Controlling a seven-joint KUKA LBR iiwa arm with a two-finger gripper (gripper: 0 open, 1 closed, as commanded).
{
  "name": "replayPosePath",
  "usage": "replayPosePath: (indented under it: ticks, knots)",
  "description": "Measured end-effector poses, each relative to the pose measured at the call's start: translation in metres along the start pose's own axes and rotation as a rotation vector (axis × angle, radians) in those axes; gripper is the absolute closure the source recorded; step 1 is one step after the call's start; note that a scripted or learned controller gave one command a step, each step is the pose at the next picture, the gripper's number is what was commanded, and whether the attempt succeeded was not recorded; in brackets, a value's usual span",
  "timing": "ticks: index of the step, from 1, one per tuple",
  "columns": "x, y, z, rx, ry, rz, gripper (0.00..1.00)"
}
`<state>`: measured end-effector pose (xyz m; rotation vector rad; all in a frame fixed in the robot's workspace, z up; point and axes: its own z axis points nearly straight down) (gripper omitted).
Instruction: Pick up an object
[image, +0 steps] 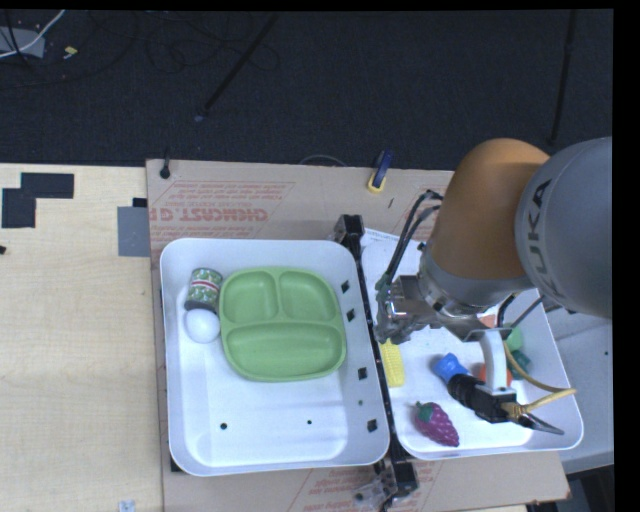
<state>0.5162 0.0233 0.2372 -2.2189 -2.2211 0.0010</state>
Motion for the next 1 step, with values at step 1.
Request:
replayPosePath:
  ticks: [1]
  knots:
    - [0.0037,0.0053,0.0176,0.004,-0.001,0.0,1.0]
